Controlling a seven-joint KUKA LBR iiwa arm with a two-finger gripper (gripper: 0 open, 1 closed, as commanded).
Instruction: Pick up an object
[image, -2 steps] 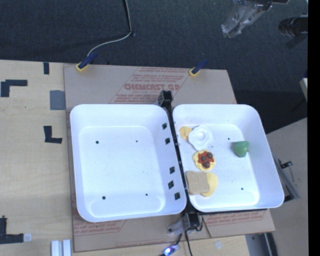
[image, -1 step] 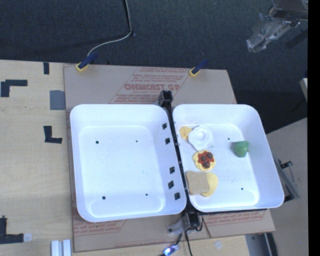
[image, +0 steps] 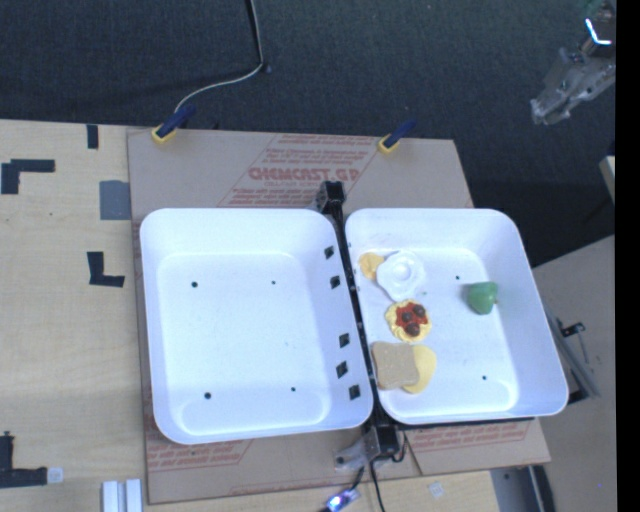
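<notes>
The things to pick from all lie in the right bin (image: 500, 240). A fried egg (image: 401, 273) sits near that bin's far-left corner, with a small yellow piece (image: 370, 264) touching its left side. Just nearer the front lies a round yellow piece with a red and dark topping (image: 410, 319). In front of that, close to the bin's front-left corner, a tan slice of bread (image: 394, 365) rests against a pale yellow piece (image: 424, 368) on its right. A small green piece (image: 482, 297) lies apart from the rest, toward the bin's right wall.

The left bin (image: 160, 240) stands beside the right one, their walls meeting along a line of black clips (image: 345, 340). Both bins rest on a brown cardboard sheet (image: 290, 170) printed with red lettering, which lies on the wooden tabletop (image: 50, 300). A blue and yellow clamp (image: 171, 124) holds the sheet's far-left corner and another clamp (image: 397, 134) its far edge.

The claw (image: 565, 90) hangs well off beyond the far-right corner of the tabletop, over the dark floor, holding nothing; how far it is open I cannot tell.
</notes>
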